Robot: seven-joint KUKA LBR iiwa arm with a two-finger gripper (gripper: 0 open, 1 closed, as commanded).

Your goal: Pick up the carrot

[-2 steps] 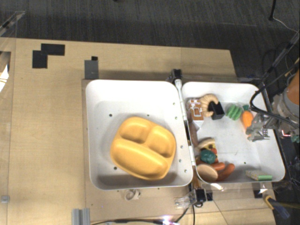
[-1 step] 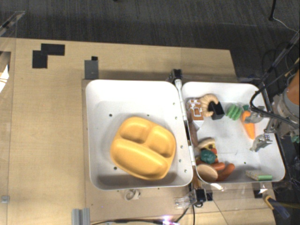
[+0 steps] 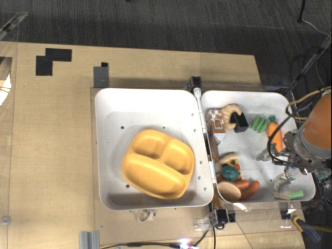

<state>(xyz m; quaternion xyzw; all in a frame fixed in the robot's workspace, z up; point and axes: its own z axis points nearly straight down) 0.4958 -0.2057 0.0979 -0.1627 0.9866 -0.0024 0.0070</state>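
Whether the gripper (image 3: pixel 287 176) is open cannot be told. The small orange carrot (image 3: pixel 275 134) lies in the right white bin (image 3: pixel 249 100).

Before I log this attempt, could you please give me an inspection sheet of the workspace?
Surface: wooden bench bearing two white bins, left bin and right bin.
Job's things: carrot lying in the right bin, near its right wall, beside the arm.
Clutter: large yellow bread-shaped toy in the left bin; green toy, sausage and other small toy foods in the right bin.
Claw: claw low over the right bin; finger state unclear.
Cables: dark cables at right.
Surroundings: dark carpet.
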